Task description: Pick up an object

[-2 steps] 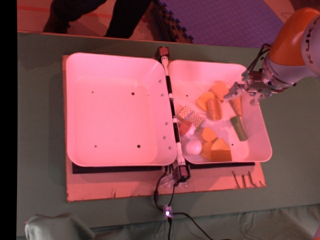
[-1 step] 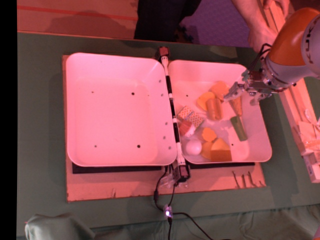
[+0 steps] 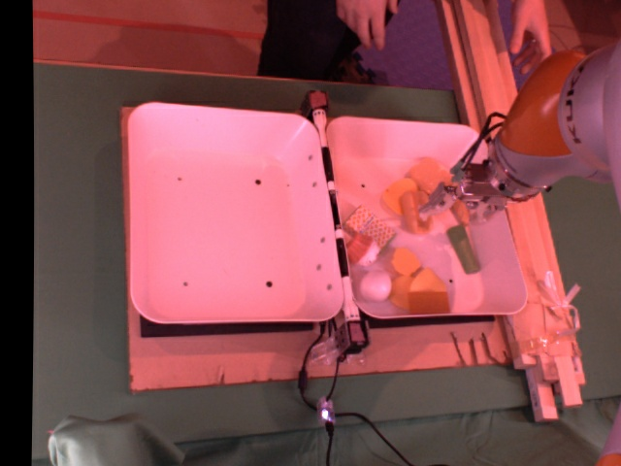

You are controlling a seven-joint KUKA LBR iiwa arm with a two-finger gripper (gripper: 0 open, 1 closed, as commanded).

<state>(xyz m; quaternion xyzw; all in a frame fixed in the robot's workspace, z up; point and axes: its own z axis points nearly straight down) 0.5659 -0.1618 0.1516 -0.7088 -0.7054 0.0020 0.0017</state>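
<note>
Two white bins sit side by side on our bench; the left bin lies bare, and the right bin holds a cluster of small things. We see the gripper low over that right bin, just beside an orange piece and a dark green block. Whether its tool is apart or together we cannot tell. Nearer the divider lie a patterned packet, a white ball and a yellow wedge.
</note>
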